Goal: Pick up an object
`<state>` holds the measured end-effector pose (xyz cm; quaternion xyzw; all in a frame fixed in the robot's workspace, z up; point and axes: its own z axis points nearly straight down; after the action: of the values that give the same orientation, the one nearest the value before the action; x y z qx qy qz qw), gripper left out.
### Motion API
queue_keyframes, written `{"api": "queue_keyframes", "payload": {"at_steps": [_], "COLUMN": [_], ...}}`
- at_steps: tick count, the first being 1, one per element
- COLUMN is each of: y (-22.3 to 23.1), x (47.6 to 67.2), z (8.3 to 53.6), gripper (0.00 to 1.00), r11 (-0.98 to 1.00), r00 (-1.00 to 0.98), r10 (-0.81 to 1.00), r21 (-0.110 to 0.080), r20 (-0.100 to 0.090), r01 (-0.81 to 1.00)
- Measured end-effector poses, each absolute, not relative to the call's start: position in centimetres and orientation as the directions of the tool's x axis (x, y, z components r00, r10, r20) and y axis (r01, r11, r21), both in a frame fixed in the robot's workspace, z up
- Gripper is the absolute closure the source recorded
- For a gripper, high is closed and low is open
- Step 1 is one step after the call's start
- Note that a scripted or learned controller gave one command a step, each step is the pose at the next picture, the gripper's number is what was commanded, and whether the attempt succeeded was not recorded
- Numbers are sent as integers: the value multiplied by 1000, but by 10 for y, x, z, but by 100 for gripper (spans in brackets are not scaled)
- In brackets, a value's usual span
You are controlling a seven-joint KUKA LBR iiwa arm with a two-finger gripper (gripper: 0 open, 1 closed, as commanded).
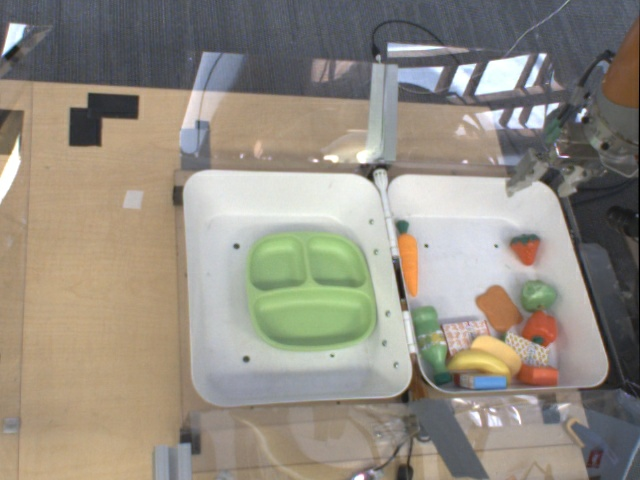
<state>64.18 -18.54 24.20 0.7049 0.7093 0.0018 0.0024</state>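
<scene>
The gripper (535, 168) hangs at the right bin's (455, 208) upper right corner; I cannot tell its state. Strawberry (526, 249) lies below.

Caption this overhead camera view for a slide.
Gripper poised at the right bin's back edge; toy food heaped in its front corner; green plate in the left bin.

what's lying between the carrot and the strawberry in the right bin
Nothing. In the camera view, the stretch of right bin floor between the carrot and the strawberry is bare white, apart from small dark dots on the floor.
</scene>
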Motion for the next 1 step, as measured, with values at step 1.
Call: {"api": "queue_keyframes", "payload": {"at_steps": [1], "y": [-205], "x": [638], "z": [156], "gripper": [0], "r11": [4], "r00": [-4], "r10": [1000], "r21": [4], "r20": [-1], "r01": [1000]}}
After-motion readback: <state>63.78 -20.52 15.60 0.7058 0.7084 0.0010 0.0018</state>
